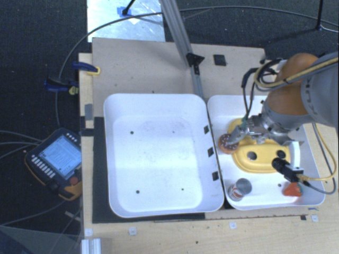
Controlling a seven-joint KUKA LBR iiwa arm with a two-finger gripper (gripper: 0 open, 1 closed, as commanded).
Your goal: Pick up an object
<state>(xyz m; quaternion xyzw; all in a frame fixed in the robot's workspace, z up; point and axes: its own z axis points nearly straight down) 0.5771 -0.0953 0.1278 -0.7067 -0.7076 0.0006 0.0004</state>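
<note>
The claw (244, 133) is hovering in the right bin (222, 106); I cannot tell how it stands. At its 5 o'clock a yellow plastic piece (262, 159) is lying, probably light, stiff and slick; its raised rim is looking like the best hold.

You get bright, even overhead light; the white bins (153, 157) glare nearly featureless, shadows stay faint, the dark floor (37, 30) looks grainy, and detail is soft throughout.
</note>
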